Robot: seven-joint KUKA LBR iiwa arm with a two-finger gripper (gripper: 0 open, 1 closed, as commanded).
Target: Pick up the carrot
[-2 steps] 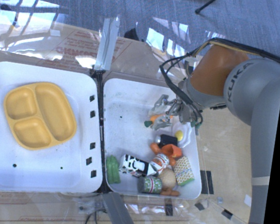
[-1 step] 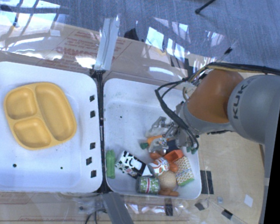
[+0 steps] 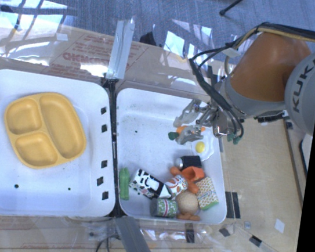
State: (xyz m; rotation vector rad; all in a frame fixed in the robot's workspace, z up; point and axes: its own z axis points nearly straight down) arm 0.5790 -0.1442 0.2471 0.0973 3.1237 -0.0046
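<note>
My gripper (image 3: 188, 128) hangs over the upper middle of the right bin (image 3: 147, 115), reaching in from the right. A thin carrot runs across between its fingers: the green leafy end (image 3: 172, 135) pokes out at the lower left, and an orange sliver (image 3: 203, 125) shows at the upper right. The gripper's body hides the carrot's middle. The gripper is shut on it, above the bin floor.
A fried-egg toy (image 3: 201, 148) lies just below the gripper. Several toys crowd the bin's lower right corner: an orange piece (image 3: 194, 174), a cow-patterned carton (image 3: 147, 184), a beige ball (image 3: 187, 202), a can (image 3: 164, 207). A yellow divided plate (image 3: 44, 129) sits in the left bin.
</note>
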